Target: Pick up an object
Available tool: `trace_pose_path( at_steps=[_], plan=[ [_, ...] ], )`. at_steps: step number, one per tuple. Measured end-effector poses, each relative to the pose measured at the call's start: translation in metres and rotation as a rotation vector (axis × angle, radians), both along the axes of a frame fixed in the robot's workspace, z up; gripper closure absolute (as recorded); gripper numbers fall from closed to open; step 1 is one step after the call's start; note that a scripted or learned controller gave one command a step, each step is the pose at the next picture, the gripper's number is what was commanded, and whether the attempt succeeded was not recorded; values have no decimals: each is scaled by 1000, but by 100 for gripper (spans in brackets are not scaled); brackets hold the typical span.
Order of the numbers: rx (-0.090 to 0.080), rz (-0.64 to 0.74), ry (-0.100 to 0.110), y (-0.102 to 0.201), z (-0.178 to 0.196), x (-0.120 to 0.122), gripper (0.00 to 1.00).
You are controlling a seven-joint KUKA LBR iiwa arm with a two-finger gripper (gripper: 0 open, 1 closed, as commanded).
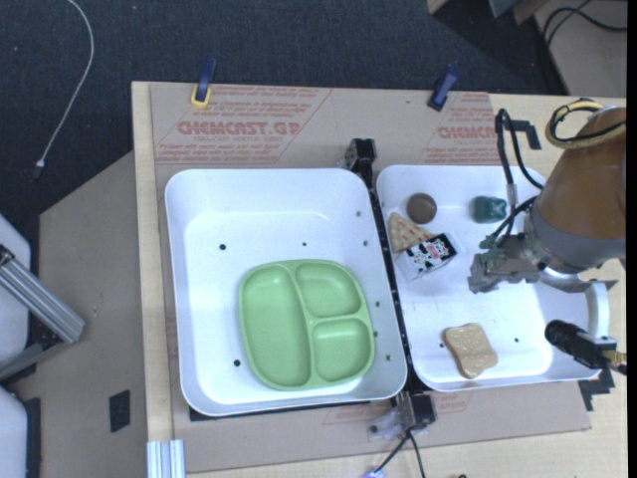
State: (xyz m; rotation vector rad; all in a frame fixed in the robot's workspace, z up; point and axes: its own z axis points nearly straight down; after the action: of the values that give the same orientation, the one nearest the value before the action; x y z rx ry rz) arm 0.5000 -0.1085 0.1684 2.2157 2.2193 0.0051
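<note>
Right bin (438,361): toast-shaped piece (470,350) at near edge; brown disc (421,208), teal lump (489,208), black-and-white packet (429,253). Tool (490,270) hovers mid-bin, grip state unreadable. Left bin (199,227): green divided plate (305,323).

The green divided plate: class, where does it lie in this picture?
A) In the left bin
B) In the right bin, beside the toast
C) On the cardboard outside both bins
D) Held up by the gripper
A: the green divided plate lies flat on the floor of the left bin, while the toast-shaped piece lies in the right bin near the gripper.
</note>
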Motion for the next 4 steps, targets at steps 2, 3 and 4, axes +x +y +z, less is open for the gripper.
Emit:
trace_pose_path(
  at_steps=[2, 3, 4],
  plan=[
    [-1, 0, -2, -1, 117, 0, 100],
    [4, 4, 8, 52, 115, -4, 100],
    [4, 4, 11, 107, 89, -3, 100]
  ],
)
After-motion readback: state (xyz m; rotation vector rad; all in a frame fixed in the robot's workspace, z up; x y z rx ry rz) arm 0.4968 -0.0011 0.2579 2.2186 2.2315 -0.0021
